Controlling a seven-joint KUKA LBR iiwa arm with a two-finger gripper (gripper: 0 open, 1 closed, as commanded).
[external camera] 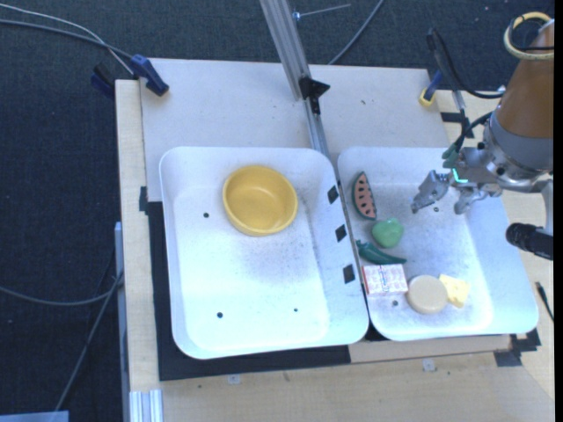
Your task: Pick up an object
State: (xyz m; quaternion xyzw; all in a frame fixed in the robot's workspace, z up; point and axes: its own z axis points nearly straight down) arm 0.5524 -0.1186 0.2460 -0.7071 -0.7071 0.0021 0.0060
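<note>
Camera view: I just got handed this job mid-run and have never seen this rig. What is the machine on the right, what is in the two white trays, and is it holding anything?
You are looking down at a slant from one fixed camera above a bench. The grey and orange machine at the right is a robot arm; its two-finger gripper hangs over the right bin with open fingers and nothing between them.

The left bin holds a yellow bowl. The right bin holds a watermelon slice toy, a green round piece, a dark green piece just below it, a small red-patterned box, a cream disc and a yellow piece touching it.
</note>
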